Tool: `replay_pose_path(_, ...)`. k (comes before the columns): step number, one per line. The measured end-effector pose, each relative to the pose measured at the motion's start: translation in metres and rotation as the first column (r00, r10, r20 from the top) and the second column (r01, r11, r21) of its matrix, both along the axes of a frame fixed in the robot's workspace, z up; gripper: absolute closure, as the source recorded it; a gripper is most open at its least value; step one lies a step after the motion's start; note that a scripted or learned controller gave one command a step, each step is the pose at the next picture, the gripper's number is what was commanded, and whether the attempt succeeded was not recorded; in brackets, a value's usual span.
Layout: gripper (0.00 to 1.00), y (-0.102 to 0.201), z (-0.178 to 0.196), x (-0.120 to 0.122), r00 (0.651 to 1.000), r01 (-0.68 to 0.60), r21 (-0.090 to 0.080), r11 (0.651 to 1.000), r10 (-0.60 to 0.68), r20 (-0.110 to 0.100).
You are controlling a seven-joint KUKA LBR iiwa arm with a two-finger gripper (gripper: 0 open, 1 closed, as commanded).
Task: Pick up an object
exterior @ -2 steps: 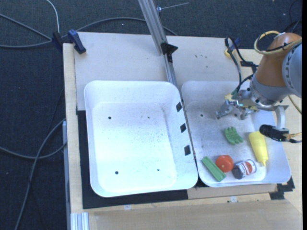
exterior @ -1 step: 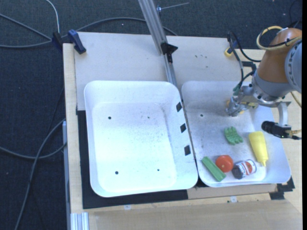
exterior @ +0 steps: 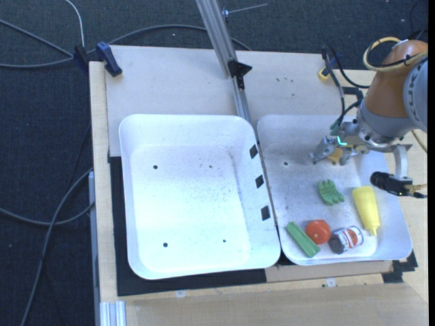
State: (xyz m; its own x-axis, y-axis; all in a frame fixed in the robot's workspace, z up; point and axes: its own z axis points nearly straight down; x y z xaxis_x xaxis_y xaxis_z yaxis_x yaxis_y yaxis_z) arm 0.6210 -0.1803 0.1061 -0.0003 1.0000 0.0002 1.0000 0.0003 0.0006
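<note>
A grey KUKA arm [exterior: 397, 94] with an orange band above its wrist leans in from the right over the far half of the right-hand shallow white plastic bin [exterior: 299, 148], its gripper [exterior: 332, 152] hanging low above the bin's speckled floor; something small and yellowish sits at its tip, but whether the fingers are clenched on it or released cannot be told from this angle. The candidates for picking all lie toward the near end of that bin, apparently left loose where they fell: a ridged green plastic piece [exterior: 330, 192] nearest the gripper, a smooth yellow bottle-shaped toy [exterior: 367, 208] just beside it to the right, and along the near rim a long flat green stick [exterior: 301, 240], a round glossy red ball-like toy [exterior: 317, 231] touching it, and a small red-and-white labelled can on its side [exterior: 346, 239]. The left-hand white bin [exterior: 136, 141] sits flush against its twin on the pale wooden table [exterior: 170, 80], its matte floor flecked with dark specks, seemingly ready to receive whatever is lifted. A slanted aluminium rail [exterior: 216, 29] crosses above the seam between the bins, and black cables [exterior: 41, 53] trail across the dark carpet [exterior: 41, 263]. The grasp, by this reading, is at its very beginning, with the ridged green piece the closest loose target.
</note>
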Motion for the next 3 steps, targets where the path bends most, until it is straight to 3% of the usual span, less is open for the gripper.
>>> replay_pose_path(1, 1.00, 0.000, 0.011, 0.000, 1.000, 0.000, 0.000, 1.000, 0.000, 0.002)
replay_pose_path(2, 1.00, 0.056, -0.011, -0.038, 1.000, -0.003, 0.001, 1.000, 0.003, -0.002)
replay_pose_path(3, 1.00, 0.025, -0.010, -0.004, 0.998, -0.064, -0.001, 0.998, 0.064, 0.001)
